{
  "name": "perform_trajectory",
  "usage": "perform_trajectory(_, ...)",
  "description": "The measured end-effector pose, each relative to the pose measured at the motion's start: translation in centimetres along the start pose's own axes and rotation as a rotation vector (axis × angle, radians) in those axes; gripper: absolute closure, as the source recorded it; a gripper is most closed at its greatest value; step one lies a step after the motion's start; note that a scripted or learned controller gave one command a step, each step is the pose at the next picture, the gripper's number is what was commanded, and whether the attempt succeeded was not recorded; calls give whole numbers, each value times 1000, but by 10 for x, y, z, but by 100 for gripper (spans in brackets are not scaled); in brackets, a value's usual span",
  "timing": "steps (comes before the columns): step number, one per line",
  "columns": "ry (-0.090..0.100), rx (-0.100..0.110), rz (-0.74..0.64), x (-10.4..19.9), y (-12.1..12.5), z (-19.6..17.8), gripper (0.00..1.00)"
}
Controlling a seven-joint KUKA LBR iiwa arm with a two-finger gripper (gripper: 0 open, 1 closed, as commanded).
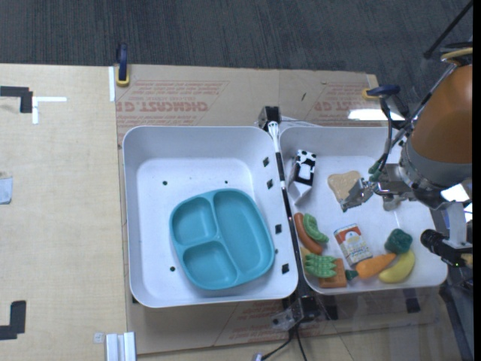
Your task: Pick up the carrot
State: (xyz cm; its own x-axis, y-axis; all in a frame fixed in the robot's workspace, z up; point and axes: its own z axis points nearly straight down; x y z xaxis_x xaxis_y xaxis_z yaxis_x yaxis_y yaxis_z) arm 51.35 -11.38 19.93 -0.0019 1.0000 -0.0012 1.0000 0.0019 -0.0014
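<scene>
Two white bins: the left bin (143,224) holds one teal tray (222,238) with three compartments. The right bin (331,145) holds one carrot (375,264) at 5 o'clock, lying between one carton (352,244) and one banana (399,268), plus one broccoli (398,240), one bread slice (344,184) and one hot dog (307,233). One gripper (361,192) hovers at 3 o'clock beside the bread, well apart from the carrot, nothing between its fingers; whether they are apart or together cannot be told.

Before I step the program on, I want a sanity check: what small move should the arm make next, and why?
Probably shift the gripper toward the near edge of the right bin and lower it. It hangs by the slice of bread, while the carrot lies nearer the camera, between the small carton and the banana.
</scene>
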Motion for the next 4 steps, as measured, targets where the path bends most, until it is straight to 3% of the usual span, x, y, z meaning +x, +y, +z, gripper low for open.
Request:
perform_trajectory(1, 1, -1, -180, -36, -29, 53, 0)
perform_trajectory(2, 2, -8, -488, -71, -32, 104, 0)
perform_trajectory(3, -3, -12, -594, -3, -31, 104, 0)
perform_trajectory(4, -5, -13, -954, -21, -31, 103, 0)
